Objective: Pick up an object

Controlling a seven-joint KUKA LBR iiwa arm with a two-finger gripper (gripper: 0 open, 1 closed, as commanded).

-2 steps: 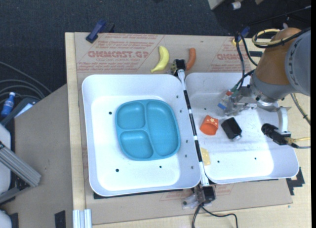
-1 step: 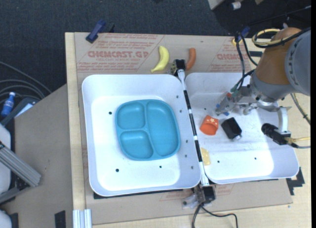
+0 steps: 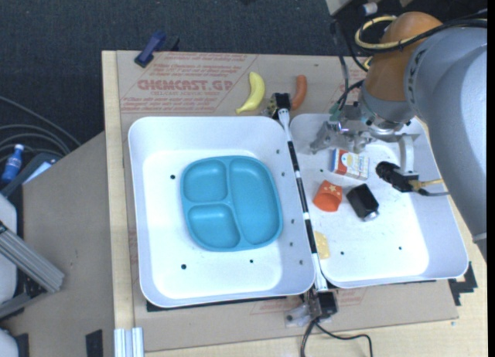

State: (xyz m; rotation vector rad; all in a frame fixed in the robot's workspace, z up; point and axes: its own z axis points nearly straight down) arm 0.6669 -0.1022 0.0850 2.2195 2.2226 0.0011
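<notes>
Objects: small carton, red cup, black block, all in right bin.
Gripper: at right bin's far edge, just above carton; finger state cannot be told.
Left bin: beside right bin, holding blue divided plate.
Banana: beyond the bins, on bench.

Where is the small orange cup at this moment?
The orange cup lies in the right bin, near its left wall, just left of a black object and below a small carton.
</notes>
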